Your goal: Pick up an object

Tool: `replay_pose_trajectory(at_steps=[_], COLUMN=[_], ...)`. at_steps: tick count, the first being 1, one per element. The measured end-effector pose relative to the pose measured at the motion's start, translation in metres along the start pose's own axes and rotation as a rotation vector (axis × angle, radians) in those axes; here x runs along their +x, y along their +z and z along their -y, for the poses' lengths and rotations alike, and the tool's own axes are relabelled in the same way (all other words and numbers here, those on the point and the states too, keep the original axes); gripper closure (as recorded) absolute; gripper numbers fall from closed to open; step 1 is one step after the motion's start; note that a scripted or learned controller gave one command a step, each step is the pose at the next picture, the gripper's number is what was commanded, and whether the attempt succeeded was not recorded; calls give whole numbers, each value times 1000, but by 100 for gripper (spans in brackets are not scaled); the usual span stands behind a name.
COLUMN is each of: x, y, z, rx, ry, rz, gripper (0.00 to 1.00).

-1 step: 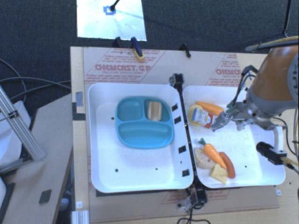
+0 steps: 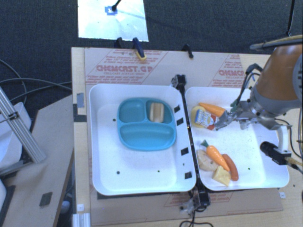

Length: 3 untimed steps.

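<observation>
My gripper hangs low in the right bin, in its upper left part. Its tip points left at a yellow, white and red bottle that lies near the bin's left wall, and it reaches the bottle's right end. An orange carrot-like piece lies just above the bottle and the tip. Lower in the same bin sit a carrot with a green top, a red sausage, a yellow cheese wedge and a beige round piece, all close together.
The left bin holds a blue divided plate with a tan bread piece in its upper right compartment. A black divider runs between the bins. A black cylinder on the arm hangs over the right bin's right side.
</observation>
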<state>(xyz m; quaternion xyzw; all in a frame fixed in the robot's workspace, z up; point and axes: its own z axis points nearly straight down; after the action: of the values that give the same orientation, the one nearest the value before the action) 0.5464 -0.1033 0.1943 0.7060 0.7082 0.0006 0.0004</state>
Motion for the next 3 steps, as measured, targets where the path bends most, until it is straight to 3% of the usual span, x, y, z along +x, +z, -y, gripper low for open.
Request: replay_pose_trajectory(at_steps=[2,3], x=[-1,-1], y=[104,110], z=[4,3], rx=[6,1], ry=[2,3], rz=[-1,0], gripper=[0,0])
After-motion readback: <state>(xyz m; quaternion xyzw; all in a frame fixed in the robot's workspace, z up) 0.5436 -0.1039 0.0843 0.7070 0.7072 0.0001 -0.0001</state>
